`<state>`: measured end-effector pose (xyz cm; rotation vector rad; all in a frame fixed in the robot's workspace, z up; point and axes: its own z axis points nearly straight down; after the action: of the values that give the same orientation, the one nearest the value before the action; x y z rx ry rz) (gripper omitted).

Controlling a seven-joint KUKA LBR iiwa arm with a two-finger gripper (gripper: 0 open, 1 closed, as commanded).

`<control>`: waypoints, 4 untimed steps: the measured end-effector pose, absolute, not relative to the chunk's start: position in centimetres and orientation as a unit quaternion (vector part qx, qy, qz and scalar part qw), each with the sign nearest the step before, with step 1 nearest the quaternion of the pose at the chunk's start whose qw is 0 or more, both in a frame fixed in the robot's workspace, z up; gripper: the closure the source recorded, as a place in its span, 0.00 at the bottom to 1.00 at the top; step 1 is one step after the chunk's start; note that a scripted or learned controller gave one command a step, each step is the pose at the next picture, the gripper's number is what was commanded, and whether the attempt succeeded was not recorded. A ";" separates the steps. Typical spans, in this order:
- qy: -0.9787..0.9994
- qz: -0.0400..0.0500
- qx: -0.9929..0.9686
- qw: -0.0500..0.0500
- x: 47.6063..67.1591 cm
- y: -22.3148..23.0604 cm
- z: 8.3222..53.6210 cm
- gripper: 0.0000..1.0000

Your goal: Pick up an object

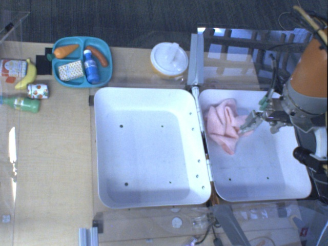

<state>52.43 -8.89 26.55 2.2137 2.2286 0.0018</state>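
Observation:
A crumpled pink cloth lies in the right bin, against its left wall near the back. My gripper reaches in from the right and sits low at the cloth's right edge, touching or nearly touching the fabric. The grey arm with its orange band rises above the bin's right side.
The left bin stands beside the right one. Behind the bins are a blue divided tray of toy food and a white lidded cup. A banana, a can and a green bottle lie at the far left.

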 end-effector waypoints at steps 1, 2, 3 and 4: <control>0.738 0.001 0.675 0.000 49.0 -8.2 26.4 0.00; 0.732 0.000 0.682 0.000 53.6 -7.8 18.3 0.00; 0.738 0.005 0.675 0.006 55.6 -10.9 9.0 0.00; 0.747 0.005 0.665 0.007 53.8 -12.1 9.0 0.00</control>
<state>53.77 -12.08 9.01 2.0806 2.3357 0.0151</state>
